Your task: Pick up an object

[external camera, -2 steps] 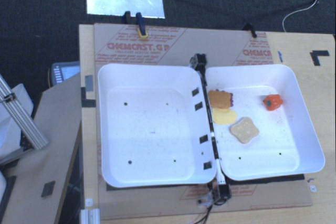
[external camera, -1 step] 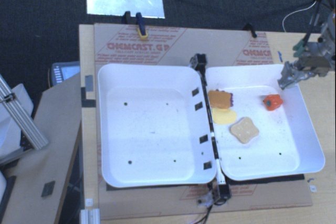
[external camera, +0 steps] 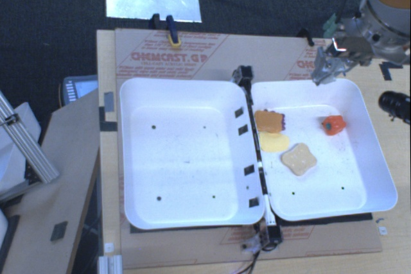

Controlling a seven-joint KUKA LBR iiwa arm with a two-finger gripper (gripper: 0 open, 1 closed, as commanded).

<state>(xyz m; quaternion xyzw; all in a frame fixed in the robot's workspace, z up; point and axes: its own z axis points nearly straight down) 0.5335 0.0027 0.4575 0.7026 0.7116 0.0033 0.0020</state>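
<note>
Dark carpet surrounds a wooden bench bearing two white bins side by side. All the objects lie in the right bin: an orange-brown toy block against its left wall, a flat yellow piece just nearer, a tan toast-shaped piece nearer still, and a small red-orange toy towards the right. The gripper hangs above that bin's far rim with nothing between its fingers; how wide they stand I cannot tell. The red-orange toy is the closest candidate, lying on the near side of the gripper and slightly right, so a short move nearward and down would probably reach it.
</note>
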